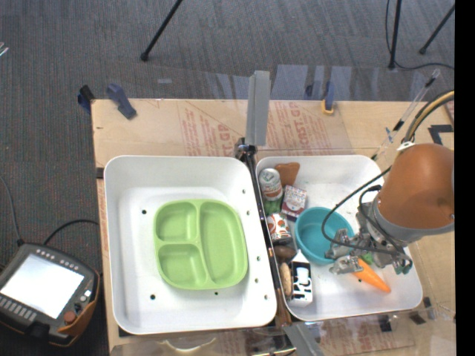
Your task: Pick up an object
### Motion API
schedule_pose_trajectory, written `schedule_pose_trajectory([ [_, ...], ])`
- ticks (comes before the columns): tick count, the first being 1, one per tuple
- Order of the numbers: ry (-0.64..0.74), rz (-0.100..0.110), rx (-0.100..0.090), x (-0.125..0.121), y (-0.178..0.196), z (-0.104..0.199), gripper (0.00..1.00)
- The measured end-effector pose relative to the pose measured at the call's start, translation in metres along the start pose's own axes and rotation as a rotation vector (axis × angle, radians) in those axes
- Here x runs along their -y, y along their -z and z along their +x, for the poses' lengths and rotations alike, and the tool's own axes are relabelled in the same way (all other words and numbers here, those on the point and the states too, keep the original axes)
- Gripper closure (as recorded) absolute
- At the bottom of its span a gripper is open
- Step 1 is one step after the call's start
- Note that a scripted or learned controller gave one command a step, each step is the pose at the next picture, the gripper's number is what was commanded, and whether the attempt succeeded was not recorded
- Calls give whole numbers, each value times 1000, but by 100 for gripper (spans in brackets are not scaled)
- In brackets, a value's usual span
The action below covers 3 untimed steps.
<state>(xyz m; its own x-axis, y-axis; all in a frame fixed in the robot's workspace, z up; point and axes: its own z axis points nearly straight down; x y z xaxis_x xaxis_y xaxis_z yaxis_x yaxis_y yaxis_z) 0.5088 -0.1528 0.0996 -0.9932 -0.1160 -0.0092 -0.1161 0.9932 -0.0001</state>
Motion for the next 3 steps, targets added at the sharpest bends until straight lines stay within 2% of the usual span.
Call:
schedule_pose_trajectory([
  [1, -142, 4, 1, 14, -8, -27, 100],
  [2, -140, -1, -8, 12, -12, -24, 0],
  [3, -258, -1, -10, 0, -12, 27, 0],
])
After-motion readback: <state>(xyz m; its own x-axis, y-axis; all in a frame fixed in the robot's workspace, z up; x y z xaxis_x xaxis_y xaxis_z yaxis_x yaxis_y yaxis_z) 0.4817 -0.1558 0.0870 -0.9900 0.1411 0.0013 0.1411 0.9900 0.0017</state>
